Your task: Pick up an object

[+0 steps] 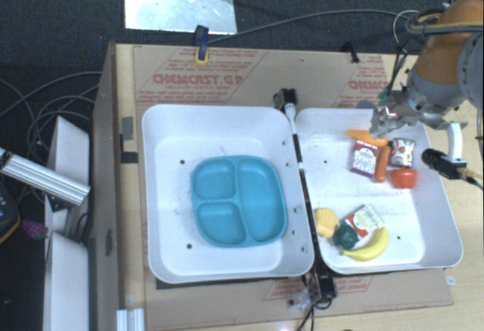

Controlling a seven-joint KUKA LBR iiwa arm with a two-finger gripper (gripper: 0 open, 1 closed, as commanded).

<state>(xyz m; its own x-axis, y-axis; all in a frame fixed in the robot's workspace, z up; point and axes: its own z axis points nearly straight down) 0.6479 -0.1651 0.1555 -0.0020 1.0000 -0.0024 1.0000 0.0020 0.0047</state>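
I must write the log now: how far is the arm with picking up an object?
Done: the arm has reached over the right bin, and its hand is above the bin's far edge. In hand: nothing visibly; the carrot, red carton, tomato and banana all lie in the bin. Left: descend, grasp one object and lift it.

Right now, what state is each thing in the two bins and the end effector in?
Blue plastic divided tray: lying flat in the left white bin, upright.
Red carton: lying in the right white bin, against the orange carrot.
Red tomato: resting loose.
Yellow banana: lying on its side, touching the green toy.
End effector: low over the right bin's far edge, holding nothing visible.
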